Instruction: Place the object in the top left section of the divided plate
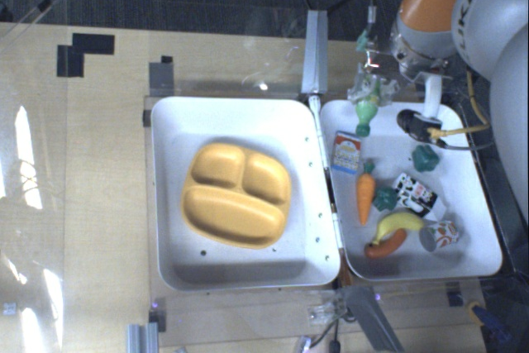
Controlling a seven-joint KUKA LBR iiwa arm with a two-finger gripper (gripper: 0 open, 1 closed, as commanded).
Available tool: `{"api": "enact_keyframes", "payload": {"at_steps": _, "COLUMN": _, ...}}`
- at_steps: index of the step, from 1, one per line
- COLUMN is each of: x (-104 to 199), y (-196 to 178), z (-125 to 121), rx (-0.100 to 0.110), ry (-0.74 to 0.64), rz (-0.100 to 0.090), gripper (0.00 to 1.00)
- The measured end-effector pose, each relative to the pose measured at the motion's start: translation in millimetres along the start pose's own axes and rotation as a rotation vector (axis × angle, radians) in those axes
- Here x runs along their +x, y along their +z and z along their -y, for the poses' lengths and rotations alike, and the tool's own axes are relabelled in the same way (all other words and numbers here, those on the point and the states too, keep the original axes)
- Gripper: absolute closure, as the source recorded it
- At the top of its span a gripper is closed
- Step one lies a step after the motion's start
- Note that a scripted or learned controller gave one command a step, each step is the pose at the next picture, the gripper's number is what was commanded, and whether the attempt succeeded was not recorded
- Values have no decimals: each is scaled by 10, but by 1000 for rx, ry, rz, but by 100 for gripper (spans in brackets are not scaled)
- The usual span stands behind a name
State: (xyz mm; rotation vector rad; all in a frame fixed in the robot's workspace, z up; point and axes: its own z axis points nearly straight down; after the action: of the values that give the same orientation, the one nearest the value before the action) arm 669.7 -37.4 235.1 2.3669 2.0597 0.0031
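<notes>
The plate (237, 193) sits with all sections bare, so placement is not done; the claw (369, 87), well right of the plate, appears clamped on a green bottle (365, 112) hanging above the right bin (488, 240).

Yellow divided plate (238, 193) in white left bin (165, 178). Right bin (479, 202) white: orange carrot (364, 197), yellow banana (398, 224), red sausage (387, 244), black-white patterned box (413, 193), teal pieces (426, 157). Table (83, 178) pale wood.
</notes>
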Motion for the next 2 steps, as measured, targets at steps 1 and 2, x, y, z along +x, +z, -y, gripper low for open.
{"api": "enact_keyframes", "payload": {"at_steps": 1, "x": 330, "y": 378, "z": 1333, "rx": 3, "ry": -88, "rz": -2, "gripper": 100}}
{"api": "enact_keyframes", "payload": {"at_steps": 2, "x": 1157, "y": 266, "z": 1474, "rx": 1, "ry": -215, "rz": -3, "gripper": 100}}
